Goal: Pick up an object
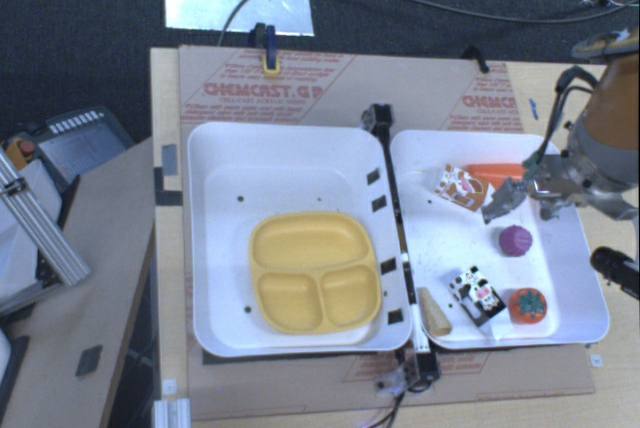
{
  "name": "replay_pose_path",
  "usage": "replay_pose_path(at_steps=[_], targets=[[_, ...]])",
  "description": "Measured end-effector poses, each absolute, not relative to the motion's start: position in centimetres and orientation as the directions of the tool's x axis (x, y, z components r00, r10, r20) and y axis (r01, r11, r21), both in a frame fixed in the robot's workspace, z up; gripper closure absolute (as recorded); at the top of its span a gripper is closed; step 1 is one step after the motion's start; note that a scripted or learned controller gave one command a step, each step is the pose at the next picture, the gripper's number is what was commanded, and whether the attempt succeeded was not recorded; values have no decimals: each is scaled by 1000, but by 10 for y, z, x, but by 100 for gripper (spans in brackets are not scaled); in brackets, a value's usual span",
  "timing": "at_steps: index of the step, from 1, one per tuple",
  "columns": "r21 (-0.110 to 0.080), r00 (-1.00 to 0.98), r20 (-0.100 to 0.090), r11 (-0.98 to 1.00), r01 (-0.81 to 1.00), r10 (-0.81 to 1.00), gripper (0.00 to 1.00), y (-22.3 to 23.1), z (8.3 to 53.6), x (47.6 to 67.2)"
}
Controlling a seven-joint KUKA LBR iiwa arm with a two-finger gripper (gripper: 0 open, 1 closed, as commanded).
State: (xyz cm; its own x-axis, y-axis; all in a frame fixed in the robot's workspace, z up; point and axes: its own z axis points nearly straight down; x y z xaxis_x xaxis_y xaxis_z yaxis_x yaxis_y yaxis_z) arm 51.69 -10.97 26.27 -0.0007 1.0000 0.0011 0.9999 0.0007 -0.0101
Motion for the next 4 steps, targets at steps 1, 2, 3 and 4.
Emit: replay_pose_path(at_steps=[1, 2, 3, 4], targets=[[2, -3, 0, 3, 1000, 1000, 0, -109, 268, 519], [0, -1, 0, 1, 1000, 1000, 0, -112, 210, 513], [-1, 0, 1, 0, 1000, 1000, 0, -115, 164, 506], [-1, 0, 1, 0, 1000, 1000, 0, -125, 114, 502]])
